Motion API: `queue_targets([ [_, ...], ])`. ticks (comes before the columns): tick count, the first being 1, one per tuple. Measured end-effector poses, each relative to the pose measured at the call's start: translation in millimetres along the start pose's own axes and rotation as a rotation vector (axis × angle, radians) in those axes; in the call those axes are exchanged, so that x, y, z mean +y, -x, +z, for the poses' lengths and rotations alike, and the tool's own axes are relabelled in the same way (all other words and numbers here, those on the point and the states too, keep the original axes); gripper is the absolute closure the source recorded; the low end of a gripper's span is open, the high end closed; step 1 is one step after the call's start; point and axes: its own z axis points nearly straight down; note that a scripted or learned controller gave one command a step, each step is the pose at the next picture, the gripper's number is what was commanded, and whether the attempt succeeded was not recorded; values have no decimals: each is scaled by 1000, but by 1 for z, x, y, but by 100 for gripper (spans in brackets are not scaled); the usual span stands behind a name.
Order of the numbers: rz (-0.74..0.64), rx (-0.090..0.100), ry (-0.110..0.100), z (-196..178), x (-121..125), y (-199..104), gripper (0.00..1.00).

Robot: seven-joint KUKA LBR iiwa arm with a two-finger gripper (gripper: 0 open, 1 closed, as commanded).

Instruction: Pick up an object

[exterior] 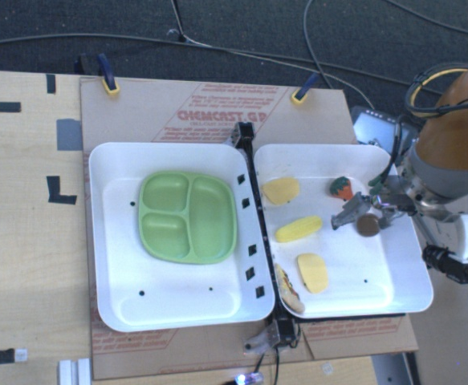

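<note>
1. Near edge: right bin (410, 295) holds a yellow slab (312, 272) and a corn cob (299, 229), lying loose and apart, each open to a grasp.
2. Middle: gripper (347, 212), its fingers spread with nothing between, hangs low beside a brown piece (368, 226).
3. Far: a red-green piece (342, 188); in the left bin (105, 215), a green tray (189, 217).

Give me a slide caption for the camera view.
Arm's gripper over right bin of toy food; green tray in left bin.

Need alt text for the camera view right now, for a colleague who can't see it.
The gripper hovers over the right bin, near a brown piece and several yellow food items. The left bin holds a green divided tray.
</note>
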Motion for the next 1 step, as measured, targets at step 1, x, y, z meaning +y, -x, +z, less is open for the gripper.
queue_targets([
  [1,-4,-2,12,-6,2,0,0],
])
